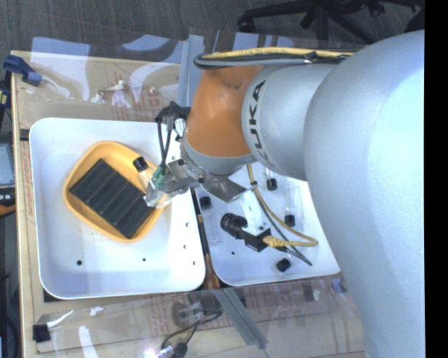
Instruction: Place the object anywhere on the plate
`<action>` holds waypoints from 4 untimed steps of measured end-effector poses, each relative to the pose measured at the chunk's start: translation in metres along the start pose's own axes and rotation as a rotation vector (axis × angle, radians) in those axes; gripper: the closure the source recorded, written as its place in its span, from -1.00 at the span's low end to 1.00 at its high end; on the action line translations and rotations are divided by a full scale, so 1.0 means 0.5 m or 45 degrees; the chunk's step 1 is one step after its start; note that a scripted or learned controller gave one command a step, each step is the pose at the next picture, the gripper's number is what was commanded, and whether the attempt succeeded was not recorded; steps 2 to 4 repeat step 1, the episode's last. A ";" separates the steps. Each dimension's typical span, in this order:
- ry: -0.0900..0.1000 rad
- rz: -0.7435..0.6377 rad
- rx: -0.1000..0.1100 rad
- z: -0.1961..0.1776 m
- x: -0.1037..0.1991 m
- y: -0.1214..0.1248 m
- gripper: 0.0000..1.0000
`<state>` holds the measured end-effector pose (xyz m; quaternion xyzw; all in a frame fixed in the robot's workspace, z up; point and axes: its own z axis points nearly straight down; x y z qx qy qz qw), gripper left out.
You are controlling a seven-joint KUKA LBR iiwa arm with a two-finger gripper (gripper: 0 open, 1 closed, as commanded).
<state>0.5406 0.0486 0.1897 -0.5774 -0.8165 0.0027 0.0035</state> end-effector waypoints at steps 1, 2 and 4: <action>-0.001 0.001 -0.001 0.000 -0.001 0.000 -1.00; -0.001 0.001 -0.001 0.000 -0.001 0.000 -1.00; -0.001 0.001 -0.001 0.000 -0.001 0.000 -1.00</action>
